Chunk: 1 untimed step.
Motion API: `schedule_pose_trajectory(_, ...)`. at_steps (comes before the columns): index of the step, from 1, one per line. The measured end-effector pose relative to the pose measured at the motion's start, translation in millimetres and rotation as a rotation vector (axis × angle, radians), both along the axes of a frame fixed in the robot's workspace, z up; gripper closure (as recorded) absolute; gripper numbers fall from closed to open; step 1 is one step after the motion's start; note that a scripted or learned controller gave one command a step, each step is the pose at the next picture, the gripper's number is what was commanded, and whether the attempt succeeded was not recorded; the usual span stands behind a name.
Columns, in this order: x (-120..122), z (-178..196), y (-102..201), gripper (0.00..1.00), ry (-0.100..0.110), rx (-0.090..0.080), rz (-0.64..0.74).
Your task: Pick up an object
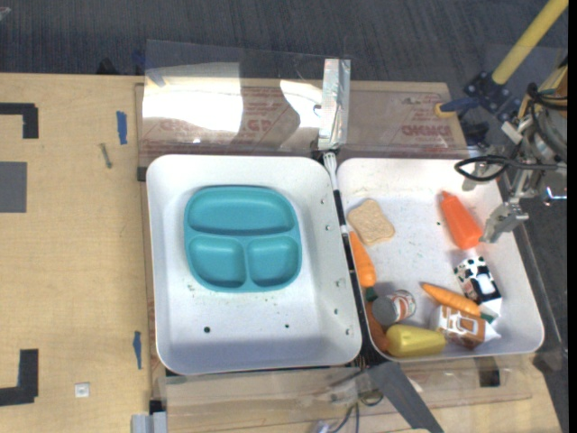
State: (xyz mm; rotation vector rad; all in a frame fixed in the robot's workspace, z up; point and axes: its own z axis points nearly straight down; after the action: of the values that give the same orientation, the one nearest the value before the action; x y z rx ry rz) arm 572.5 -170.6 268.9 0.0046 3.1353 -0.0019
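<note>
Carefully bring your tool [507, 216], whose grip I cannot tell, down squarely over the orange carrot piece [461, 220] just beside it, avoiding the right bin [532, 318] wall.

Teal tray [242, 237] in left bin [171, 332]

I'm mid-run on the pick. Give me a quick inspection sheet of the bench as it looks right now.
Surface: two shallow white bins side by side on a wooden bench.
Job's things: right bin holds a slice of toy bread, orange toy carrots, a yellow toy pepper, a small can, a black-and-white toy.
Clutter: teal divided plastic tray in the left bin.
Grippers: two-finger gripper at the right bin's right rim, holding nothing visible.
Cables: black cables near the wrist.
Surroundings: dark carpet, clear panel behind.
</note>
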Motion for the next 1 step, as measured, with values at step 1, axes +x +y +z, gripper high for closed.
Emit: schedule_pose_trajectory(1, 2.7, -112.1, -39.3, 0.0, 0.012, 0.004, 0.0)
